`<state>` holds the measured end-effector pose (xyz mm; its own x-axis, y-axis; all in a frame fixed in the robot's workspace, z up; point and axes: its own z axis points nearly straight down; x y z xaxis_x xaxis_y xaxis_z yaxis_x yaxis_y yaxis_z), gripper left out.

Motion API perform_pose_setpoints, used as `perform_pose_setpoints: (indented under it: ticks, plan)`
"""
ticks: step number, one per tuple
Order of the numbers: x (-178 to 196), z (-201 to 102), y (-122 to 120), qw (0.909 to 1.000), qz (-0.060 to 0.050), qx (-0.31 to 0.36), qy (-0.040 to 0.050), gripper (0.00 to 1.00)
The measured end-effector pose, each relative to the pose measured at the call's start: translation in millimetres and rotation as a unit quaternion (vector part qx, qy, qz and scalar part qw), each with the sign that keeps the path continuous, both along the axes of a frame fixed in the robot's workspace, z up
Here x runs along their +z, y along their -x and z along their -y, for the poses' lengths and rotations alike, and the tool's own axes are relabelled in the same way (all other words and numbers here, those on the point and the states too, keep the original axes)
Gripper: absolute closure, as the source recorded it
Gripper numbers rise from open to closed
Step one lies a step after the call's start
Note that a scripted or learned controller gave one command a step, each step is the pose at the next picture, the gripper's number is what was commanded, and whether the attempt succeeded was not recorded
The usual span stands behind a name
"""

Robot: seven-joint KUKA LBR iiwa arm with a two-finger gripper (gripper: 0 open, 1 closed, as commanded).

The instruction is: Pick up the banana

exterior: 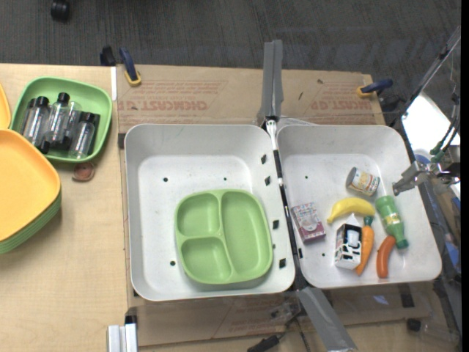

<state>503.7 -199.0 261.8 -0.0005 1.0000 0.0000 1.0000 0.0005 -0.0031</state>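
Your bench (66,284) carries two white bins side by side. The left bin (146,160) holds a green divided tray (222,237). In the right bin (322,149) you have the banana (349,209) lying near the middle, just beside a green bottle (390,221), a carton (349,246), a carrot (366,249), a pink box (308,222) and a can (363,182). The gripper (407,181) sits at that bin's right rim, well apart from the banana, nothing visibly in it; you cannot tell its opening.
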Motion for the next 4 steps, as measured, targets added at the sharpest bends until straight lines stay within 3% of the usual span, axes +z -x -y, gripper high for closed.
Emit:
perform_pose_setpoints:
  ticks: [1, 2, 3, 4]
  plan:
    - [-77, -38, 27, 0.9993, 0.0, -0.037, -0.0002, 0.0]
    - [-171, -68, -18, 0.9999, 0.0, 0.01, -0.0001, 0.0]
    - [-163, -66, -17, 1.0, -0.001, 0.008, -0.0001, 1.0]
    - [-71, -123, -20, 0.9998, 0.001, 0.019, 0.0004, 1.0]
